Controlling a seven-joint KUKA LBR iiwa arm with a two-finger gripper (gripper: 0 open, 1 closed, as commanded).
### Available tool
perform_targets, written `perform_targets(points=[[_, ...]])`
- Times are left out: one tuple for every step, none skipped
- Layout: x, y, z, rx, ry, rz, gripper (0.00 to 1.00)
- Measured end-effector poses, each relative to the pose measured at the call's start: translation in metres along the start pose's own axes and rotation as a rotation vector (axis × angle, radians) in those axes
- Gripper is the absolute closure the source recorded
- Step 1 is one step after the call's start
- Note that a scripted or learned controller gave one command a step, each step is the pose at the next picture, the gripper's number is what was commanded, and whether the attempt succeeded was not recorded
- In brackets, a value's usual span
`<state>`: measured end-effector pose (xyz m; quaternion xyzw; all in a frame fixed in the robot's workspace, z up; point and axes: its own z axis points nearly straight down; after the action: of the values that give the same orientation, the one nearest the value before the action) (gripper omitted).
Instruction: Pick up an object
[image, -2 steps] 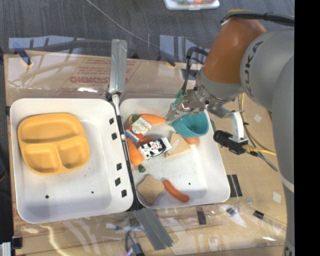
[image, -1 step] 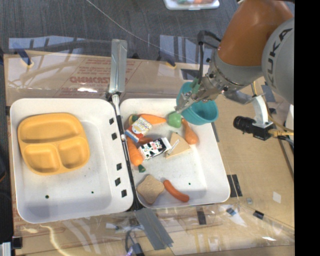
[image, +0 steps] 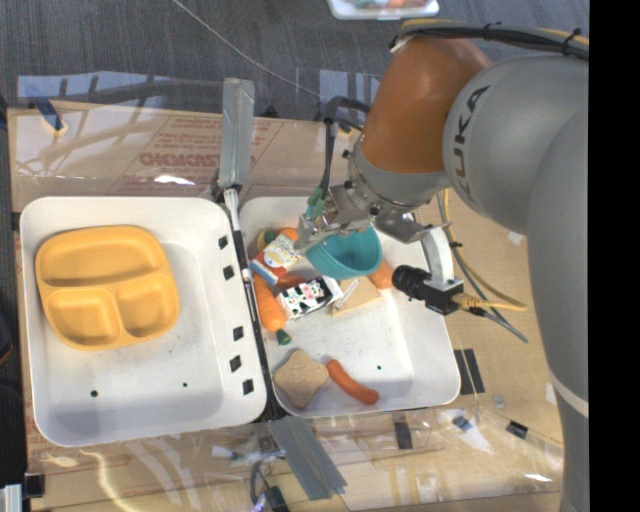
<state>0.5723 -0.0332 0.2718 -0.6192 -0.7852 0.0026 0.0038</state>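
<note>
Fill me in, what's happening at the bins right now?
The arm has reached over the right bin, with its end effector down among the clutter beside the teal bowl. Whether it has grabbed anything is unclear. A hot dog, a slice of bread and a carrot lie nearby. The left bin holds a yellow divided tray.

A teal bowl (image: 347, 252) is seen tilted in the right bin's (image: 430, 350) upper part. Near it lie an orange carrot (image: 268, 306), a patterned black-and-white card (image: 303, 296), a wooden block (image: 358, 298), a bread slice (image: 300, 378) and a sausage (image: 353, 382).
</note>
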Motion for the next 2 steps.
perform_targets(points=[[-0.001, 0.0, -0.003, -0.005, -0.002, 0.001, 0.0], [-0.045, 0.022, 0.083, 0.001, 0.0, 0.26, 0.0]])
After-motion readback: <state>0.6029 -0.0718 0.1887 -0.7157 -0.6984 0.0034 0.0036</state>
